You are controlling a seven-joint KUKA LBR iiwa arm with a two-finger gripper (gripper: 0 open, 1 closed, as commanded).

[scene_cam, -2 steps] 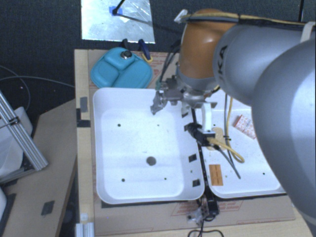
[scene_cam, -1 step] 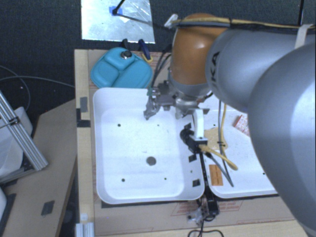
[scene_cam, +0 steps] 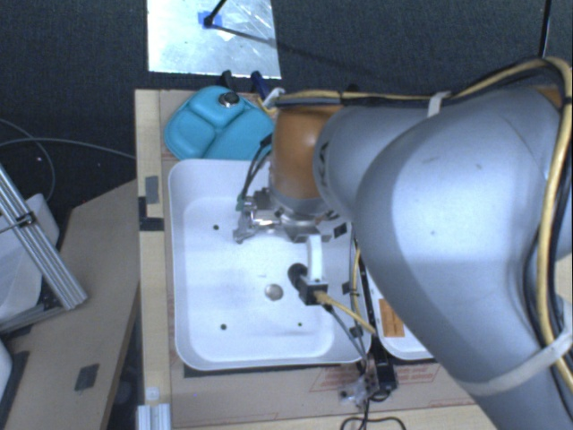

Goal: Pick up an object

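**Left bin: one small loose item**

White bin: smooth, shallow, rounded corners, on tan worktop. Small round grey disc, dull sheen, lies near the middle of the bin floor. End effector: metallic, just beyond the disc; grip state cannot be told. Glossy blue moulded shell lies behind the bin

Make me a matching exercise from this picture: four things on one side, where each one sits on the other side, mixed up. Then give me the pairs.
Things:
1. small round object
2. blue container
3. shiny sheet
4. orange band

Places:
A. around the grey arm
B. on the floor of the view-left white bin
C. at the top of the view, on dark ground
D. just behind that bin's far rim

Pairs: 1-B, 2-D, 3-C, 4-A
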